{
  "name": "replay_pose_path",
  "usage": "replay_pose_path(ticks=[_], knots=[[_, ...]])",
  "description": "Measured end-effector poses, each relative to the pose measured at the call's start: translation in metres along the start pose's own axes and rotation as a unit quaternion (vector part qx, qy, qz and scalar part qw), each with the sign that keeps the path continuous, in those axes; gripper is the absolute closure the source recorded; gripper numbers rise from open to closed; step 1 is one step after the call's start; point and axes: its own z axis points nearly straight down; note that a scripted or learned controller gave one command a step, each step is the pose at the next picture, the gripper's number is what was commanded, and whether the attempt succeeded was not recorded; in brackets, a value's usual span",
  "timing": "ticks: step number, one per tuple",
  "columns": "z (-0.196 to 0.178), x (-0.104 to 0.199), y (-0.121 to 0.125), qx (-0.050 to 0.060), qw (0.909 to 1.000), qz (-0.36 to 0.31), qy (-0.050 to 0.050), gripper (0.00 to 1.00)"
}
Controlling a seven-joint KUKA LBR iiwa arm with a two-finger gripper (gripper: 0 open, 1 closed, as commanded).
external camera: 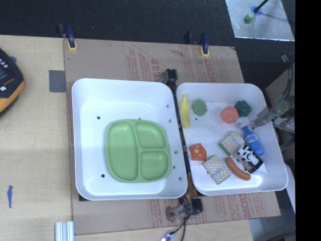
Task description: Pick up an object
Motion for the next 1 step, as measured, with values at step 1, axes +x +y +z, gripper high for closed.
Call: replay_pose_path(ticks=[1], knots=[[0.0467,-0.0124,0.0389,0.0,1.0,-0.001,-0.001,0.0]])
